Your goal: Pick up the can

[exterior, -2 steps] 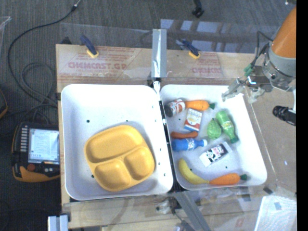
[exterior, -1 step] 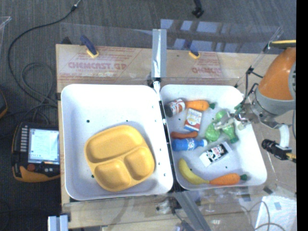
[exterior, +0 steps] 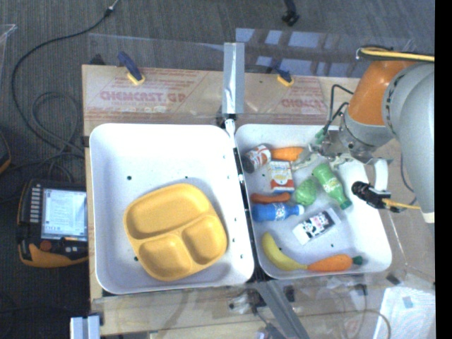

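The small red-and-white metal can [exterior: 257,157] lies on its side in the top-left corner of the right-hand shallow white bin [exterior: 374,249], close against the wall that divides it from the left-hand white bin [exterior: 113,161]. An orange plastic carrot [exterior: 288,153] lies just beside it to the right, and a red-and-white carton [exterior: 282,176] sits just below. Nothing grips the can; it rests on the bin floor, so the pick is not done.

The grey arm with its orange band [exterior: 373,97] reaches in over the bin's upper right corner. Its hand [exterior: 326,145] hangs over the clutter near a green plastic bottle [exterior: 332,184], apart from the can with the carrot between them. Whether the hand is spread or closed cannot be told here, since its tip blends into the objects beneath, and no object can be seen held in it.

As a judgement, the whole task is left: the hand must travel left across the carrot, settle over the can, close on it and lift. The yellow divided plastic tray [exterior: 175,230] in the left bin plays no part
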You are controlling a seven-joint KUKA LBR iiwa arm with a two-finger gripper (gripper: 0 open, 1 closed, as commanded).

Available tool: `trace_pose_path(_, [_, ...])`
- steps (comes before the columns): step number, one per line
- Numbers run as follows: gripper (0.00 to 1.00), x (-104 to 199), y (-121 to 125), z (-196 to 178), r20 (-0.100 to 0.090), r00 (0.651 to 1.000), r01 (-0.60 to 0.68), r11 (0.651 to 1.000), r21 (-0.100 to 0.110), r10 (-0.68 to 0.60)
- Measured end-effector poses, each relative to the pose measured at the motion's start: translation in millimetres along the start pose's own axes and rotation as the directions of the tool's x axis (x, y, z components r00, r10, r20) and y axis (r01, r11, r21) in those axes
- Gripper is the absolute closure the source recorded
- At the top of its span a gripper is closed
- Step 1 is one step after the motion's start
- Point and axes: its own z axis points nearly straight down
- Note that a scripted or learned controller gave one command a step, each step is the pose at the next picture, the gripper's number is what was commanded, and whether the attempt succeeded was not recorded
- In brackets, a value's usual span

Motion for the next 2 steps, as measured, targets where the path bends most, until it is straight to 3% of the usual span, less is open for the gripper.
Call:
trace_pose_path(1, [0.00, -19, -32, -1, -0.008, 1.000, 0.024, 1.000, -0.017, -0.024])
trace_pose_path(2, [0.00, -18, -56, -1, -0.007, 1.000, 0.005, 1.000, -0.020, -0.006])
